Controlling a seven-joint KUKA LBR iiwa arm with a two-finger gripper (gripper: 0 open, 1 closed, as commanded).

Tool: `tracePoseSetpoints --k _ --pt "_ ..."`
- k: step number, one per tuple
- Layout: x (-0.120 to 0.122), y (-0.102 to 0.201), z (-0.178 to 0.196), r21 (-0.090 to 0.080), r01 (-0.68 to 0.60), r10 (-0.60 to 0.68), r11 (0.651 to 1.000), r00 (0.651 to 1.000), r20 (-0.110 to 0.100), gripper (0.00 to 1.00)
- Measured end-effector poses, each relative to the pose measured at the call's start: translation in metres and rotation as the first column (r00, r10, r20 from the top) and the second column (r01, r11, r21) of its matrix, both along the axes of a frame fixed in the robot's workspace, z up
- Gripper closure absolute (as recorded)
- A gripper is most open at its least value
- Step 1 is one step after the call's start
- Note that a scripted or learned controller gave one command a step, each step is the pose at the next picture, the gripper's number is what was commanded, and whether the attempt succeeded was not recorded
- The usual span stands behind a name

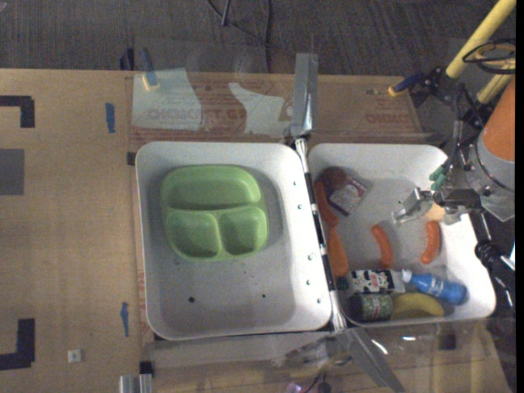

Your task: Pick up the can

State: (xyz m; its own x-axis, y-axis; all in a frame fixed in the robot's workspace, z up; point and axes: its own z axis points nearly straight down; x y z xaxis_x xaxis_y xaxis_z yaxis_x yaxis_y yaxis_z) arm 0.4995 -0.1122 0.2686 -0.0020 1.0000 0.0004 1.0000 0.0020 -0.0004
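1. The table (65, 219) is tan and carries two shallow white bins side by side, with blue tape marks on its left part.
2. The left bin (237, 301) holds a green divided plate (214, 211) lying flat in its far-left part.
3. The right bin (393, 166) holds the smaller things, crowded toward its left wall and near edge.
4. The arm (499, 146) reaches in from the right, its orange band above the bin's far-right corner.
5. The pincer (419, 207) hangs over the middle-right of the right bin with its fingers a little apart and nothing between them.
6. A dark red packet (344, 193) lies in the far-left part of the right bin.
7. A banana (419, 305) lies along the near edge, just right of the can.
8. A blue bottle (435, 286) lies just beyond the banana.
9. A small black-and-white carton (372, 281) lies on its side just left of the bottle.
10. The can (372, 305), dark green, lies on its side in the near-left corner of the right bin, touching the carton's near side, well apart from the pincer.
11. Two orange sausages lie loose: one (381, 244) near the bin's middle, another (431, 242) to its right, under the pincer's near side.
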Motion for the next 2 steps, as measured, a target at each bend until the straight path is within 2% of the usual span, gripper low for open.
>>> tracePoseSetpoints --k 1,2 --pt "-0.013 -0.021 -0.095 0.000 -0.151 0.151 0.988 0.988 0.000 0.00" --pt "0.005 -0.030 -0.182 -0.002 -0.164 0.164 0.986 0.986 0.008 0.00"
